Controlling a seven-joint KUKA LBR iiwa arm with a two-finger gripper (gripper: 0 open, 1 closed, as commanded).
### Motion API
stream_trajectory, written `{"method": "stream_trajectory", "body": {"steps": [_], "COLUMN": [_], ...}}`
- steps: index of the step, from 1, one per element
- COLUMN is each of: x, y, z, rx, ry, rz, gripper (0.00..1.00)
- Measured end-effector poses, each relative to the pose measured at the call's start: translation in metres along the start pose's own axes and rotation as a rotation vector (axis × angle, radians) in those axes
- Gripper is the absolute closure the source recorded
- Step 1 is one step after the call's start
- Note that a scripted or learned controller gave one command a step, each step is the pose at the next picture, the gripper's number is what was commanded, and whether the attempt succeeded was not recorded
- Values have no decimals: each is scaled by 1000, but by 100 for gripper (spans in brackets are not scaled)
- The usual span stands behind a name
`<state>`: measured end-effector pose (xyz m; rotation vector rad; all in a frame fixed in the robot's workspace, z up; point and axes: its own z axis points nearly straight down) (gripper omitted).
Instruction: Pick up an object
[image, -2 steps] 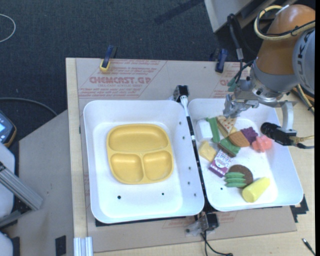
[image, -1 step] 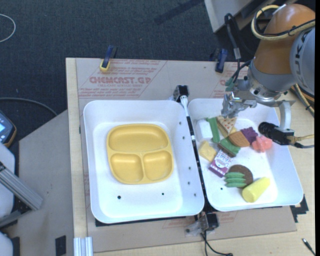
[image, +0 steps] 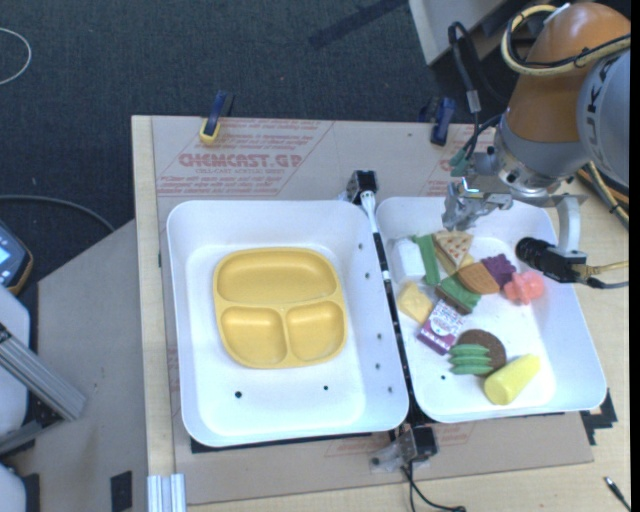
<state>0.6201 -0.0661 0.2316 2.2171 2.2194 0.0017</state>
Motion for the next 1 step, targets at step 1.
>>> {"method": "stream_trajectory", "body": {"steps": [1], "x": [-9], "y": [-14], "z": [9], "rx": [8], "ry": [3], "rz": [3], "gripper": [100]}}
